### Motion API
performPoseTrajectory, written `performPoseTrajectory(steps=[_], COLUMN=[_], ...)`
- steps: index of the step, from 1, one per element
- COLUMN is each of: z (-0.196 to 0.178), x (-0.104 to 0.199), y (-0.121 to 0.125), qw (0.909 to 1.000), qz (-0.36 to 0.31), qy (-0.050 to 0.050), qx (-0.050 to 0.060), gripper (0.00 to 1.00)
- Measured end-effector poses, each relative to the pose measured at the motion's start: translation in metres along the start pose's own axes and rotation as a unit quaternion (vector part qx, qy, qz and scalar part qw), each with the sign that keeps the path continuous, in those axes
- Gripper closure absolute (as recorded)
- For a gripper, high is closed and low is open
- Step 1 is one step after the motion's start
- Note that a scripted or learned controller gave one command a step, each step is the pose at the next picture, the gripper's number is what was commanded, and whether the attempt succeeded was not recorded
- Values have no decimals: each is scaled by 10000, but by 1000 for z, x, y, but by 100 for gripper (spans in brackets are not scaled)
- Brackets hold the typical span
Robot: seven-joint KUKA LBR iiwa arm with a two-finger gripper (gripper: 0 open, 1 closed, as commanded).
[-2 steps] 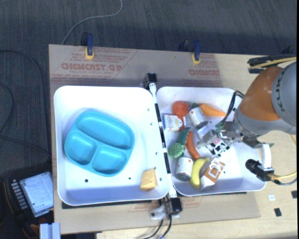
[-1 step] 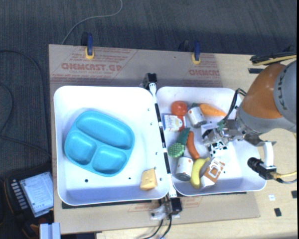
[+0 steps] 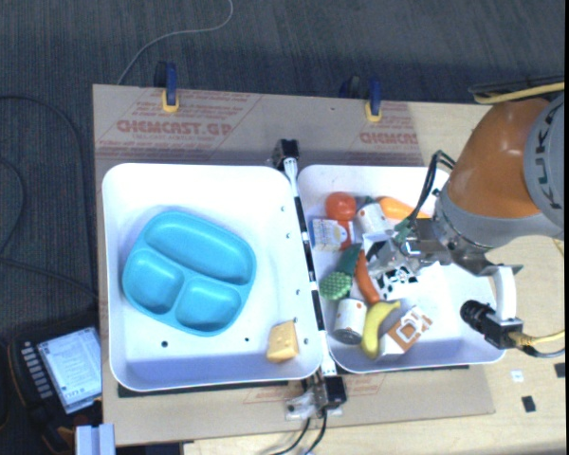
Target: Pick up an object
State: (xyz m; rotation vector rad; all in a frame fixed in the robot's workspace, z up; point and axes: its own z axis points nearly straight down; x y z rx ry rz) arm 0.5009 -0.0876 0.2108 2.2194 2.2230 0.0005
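Note:
The right bin (image 3: pixel 455 335) holds a heap of small objects along its left side. Among them are a red-orange ball (image 3: pixel 340 205), an orange carrot-like piece (image 3: pixel 395 207), a green knobbly item (image 3: pixel 337 283), a red-orange sausage shape (image 3: pixel 365 279), a yellow banana (image 3: pixel 376 322), a white can (image 3: pixel 349 318) and a small orange-and-white box (image 3: pixel 410 329). My gripper (image 3: pixel 394 257) hangs low over the middle of this heap, just right of the sausage shape and above the banana. The arm's orange band (image 3: pixel 501 164) rises behind it. I see nothing lifted.
The left bin (image 3: pixel 133 188) holds a blue divided plate (image 3: pixel 188 269) and a tan block (image 3: pixel 283 340) near its front right corner. A black clamp (image 3: pixel 286 150) sits at the back where the bins meet. A black fitting (image 3: pixel 484 321) on the arm overhangs the right bin's front right.

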Motion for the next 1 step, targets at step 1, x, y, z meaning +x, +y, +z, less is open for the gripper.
performPoseTrajectory(steps=[1], z=[-9], x=[0], y=[1], qw=[10000], qz=[3], qy=[-4], qx=[1], gripper=[100])
